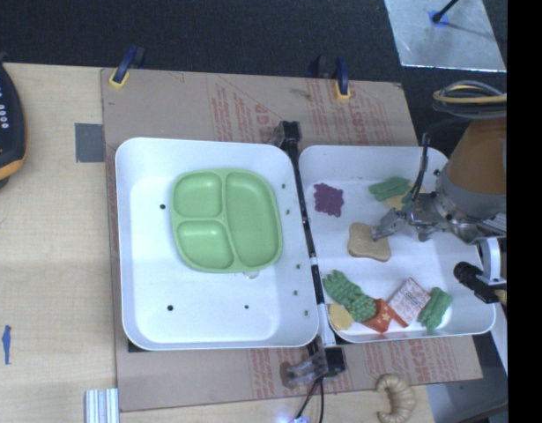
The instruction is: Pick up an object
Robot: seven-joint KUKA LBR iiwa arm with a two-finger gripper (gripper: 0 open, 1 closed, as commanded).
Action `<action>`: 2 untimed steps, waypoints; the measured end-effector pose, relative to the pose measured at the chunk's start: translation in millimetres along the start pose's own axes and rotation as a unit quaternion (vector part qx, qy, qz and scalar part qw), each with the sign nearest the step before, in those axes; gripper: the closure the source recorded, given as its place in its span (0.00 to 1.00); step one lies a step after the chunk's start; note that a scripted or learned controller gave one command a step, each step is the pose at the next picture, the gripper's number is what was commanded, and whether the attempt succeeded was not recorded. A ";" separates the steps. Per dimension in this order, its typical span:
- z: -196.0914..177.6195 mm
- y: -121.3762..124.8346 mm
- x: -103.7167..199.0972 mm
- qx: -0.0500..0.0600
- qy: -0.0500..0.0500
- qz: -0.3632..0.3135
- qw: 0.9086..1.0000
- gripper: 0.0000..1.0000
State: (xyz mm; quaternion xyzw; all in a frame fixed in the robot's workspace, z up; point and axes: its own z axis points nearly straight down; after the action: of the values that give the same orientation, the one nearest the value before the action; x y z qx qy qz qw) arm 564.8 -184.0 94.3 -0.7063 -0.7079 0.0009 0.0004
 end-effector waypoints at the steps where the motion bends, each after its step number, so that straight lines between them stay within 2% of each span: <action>1: 0.6 91.6 -28.1 -0.004 -0.001 -0.003 1.000 0.00; 2: 2.7 44.1 19.1 0.003 0.001 -0.003 1.000 0.00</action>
State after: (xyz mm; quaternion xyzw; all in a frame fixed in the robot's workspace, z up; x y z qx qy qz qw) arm 608.8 -164.7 91.5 -0.7044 -0.7098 0.0019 0.0035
